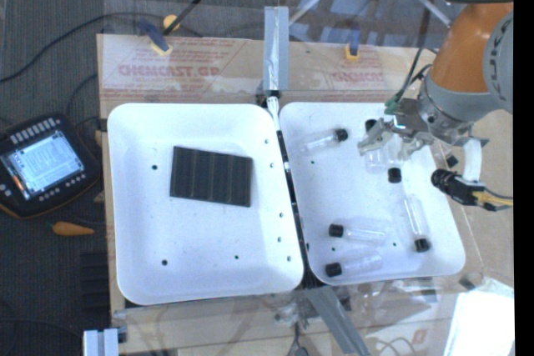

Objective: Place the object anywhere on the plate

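Claw [385,137]: metallic, two-fingered, on the grey arm with the orange band [467,46], low over the right shallow white bin [296,179] near its far right corner. A clear tube appears to sit at the tips, but glare and blur hide whether it lies between them; whether the claw is spread or pinching cannot be told.

Clear plastic tubes with black caps, right bin:
- one [325,138] near the far edge, left of the claw, cap toward the claw;
- one [414,221] by the right edge, lying lengthwise, cap toward the near edge;
- one [357,233] near the middle of the near half, cap at its left end;
- one [350,266] along the near edge, cap at its left end.

Loose black cap [394,174]: just below the claw.

Dark rectangular ribbed plate [211,176]: flat in the left white bin [133,263], toward its far half, nothing on it.

Both bins rest side by side on the table [192,71], edges touching.
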Robot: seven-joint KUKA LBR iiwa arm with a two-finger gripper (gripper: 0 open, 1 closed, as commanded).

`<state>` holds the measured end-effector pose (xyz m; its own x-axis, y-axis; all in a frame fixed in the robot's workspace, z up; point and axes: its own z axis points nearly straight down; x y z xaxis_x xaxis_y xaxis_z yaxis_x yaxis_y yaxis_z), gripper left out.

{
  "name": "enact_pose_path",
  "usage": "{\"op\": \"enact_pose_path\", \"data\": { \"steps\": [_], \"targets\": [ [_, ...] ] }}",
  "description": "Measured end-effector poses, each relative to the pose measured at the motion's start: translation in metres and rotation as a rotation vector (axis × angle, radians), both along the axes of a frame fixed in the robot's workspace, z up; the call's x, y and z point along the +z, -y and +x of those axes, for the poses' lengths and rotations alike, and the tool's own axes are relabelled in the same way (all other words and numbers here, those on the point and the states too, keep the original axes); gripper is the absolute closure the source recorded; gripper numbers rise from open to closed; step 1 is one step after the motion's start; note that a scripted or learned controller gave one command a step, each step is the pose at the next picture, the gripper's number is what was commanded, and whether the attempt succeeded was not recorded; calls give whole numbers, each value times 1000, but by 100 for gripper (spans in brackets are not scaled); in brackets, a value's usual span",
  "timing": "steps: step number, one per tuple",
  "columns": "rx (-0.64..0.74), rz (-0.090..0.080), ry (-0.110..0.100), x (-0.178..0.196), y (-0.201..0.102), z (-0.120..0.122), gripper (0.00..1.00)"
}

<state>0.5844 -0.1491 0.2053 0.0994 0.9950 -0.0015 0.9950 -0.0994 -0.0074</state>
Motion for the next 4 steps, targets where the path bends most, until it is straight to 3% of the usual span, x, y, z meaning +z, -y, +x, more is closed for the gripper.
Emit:
{"op": "enact_pose_path", "data": {
  "steps": [1,2,3,4],
  "targets": [
    [-195,-1,-1,10,-91,3,100],
    [-246,-3,-2,-13,-169,28,100],
    [-76,-2,-3,-19,-223,-37,100],
    [-33,-3,0,0,-275,33,100]
  ]
}}
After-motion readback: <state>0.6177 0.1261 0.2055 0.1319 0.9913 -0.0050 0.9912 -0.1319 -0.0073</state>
